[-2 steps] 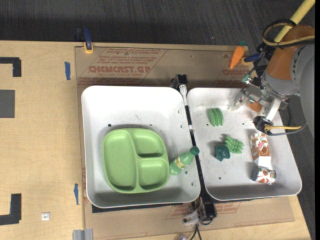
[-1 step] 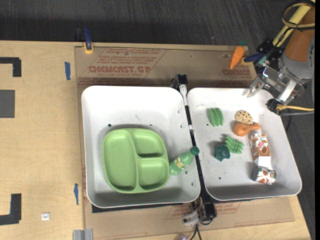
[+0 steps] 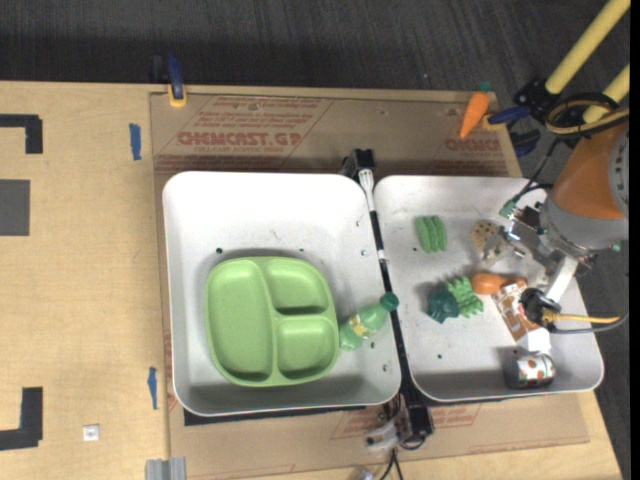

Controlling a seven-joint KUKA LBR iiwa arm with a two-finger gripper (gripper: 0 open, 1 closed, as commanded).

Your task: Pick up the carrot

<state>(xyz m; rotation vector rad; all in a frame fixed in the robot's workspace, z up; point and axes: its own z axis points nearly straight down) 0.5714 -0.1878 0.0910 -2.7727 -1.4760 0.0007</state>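
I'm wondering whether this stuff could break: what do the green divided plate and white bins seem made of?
The green divided plate looks like moulded plastic: one even pale green, rounded compartment ridges, soft sheen. The white bins seem plastic too, perhaps thin formed sheet: rounded corners, smooth matte walls. Looks alone cannot confirm it.

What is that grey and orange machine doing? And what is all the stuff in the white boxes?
It is a robot arm, reaching in from the right. One camera fixed above the bench took this picture, looking down. At the arm's end is its tool, the part that grabs. It hangs over the right bin, close to the carrot, which lies beside a dark green leafy piece. I cannot tell if the carrot is held. That bin also has a pale green ridged thing and a can. The left bin holds a green plate with three sections and a small green bottle.
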